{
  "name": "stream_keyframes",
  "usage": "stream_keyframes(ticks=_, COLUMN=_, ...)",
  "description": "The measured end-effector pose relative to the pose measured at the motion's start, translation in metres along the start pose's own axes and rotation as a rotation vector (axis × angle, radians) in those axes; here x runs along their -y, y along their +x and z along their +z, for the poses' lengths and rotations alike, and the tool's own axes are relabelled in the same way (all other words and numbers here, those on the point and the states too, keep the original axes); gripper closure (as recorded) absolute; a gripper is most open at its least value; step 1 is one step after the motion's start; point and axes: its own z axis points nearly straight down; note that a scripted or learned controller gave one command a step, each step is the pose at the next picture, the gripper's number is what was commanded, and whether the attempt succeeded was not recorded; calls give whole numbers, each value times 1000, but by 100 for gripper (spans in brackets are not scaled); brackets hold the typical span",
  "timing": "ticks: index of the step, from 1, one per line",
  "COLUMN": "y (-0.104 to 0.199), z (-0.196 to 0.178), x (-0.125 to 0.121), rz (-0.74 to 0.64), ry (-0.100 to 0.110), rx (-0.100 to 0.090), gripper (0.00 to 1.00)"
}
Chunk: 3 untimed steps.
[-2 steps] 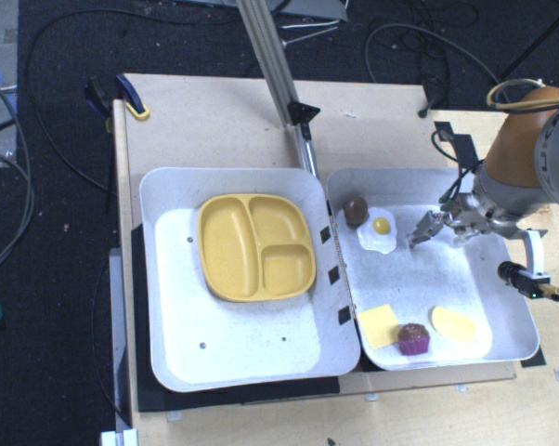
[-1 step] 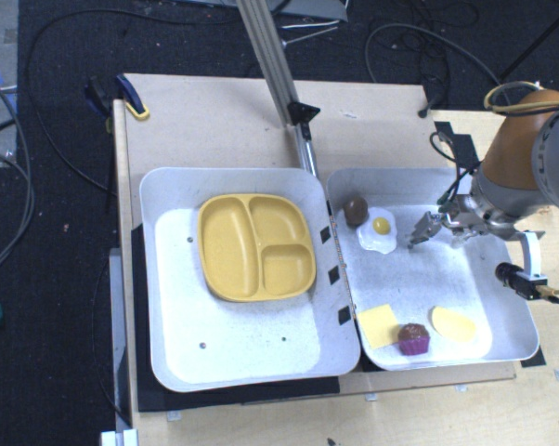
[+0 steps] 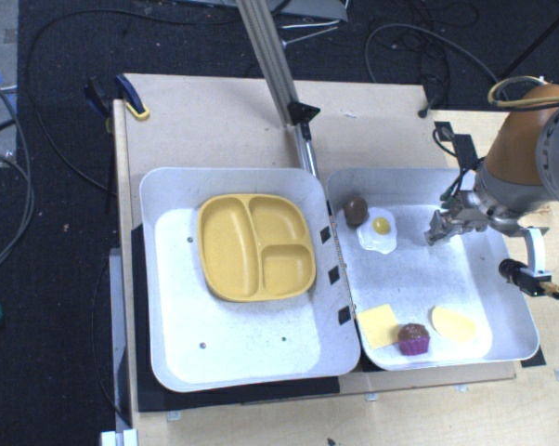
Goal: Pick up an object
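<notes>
The gripper (image 3: pixel 439 229) hangs over the upper right part of the right bin (image 3: pixel 502 282), its tip pointing toward the view's left. Whether it is open or closed cannot be told from this slanted view; nothing shows in its grasp.

The nearest candidate is the toy fried egg (image 3: pixel 379 232), which lies on the bin floor to the gripper's left in the view, near but apart from it, at about the same height in the frame. It is a flat white blob with a yellow yolk, slightly longer up-and-down in the view than across, with no clear pointing direction. Just beside it, up and to the left, sits a small brown rounded object (image 3: pixel 356 211), close enough that a reach for the egg would probably have to mind it.

Along the bin's near edge lie a yellow square slice (image 3: pixel 378 324), a purple cupcake-like toy (image 3: pixel 412 339) touching or nearly touching it, and a yellow oval piece (image 3: pixel 453 323); all are well apart from the gripper, toward the view's bottom.

The left bin (image 3: pixel 168 277) holds a yellow divided plate (image 3: pixel 257 246), far from the gripper.

The likely move is a short shift leftward and down onto the egg.
</notes>
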Motion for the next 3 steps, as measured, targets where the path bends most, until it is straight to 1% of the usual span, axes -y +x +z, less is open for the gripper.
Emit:
stream_keyframes(ticks=2, y=11, z=-94, x=9, rz=-1, ry=-3, rx=-1, gripper=100)
stream_keyframes(ticks=3, y=11, z=-118, x=8, rz=-1, ry=-1, rx=-1, gripper=100)
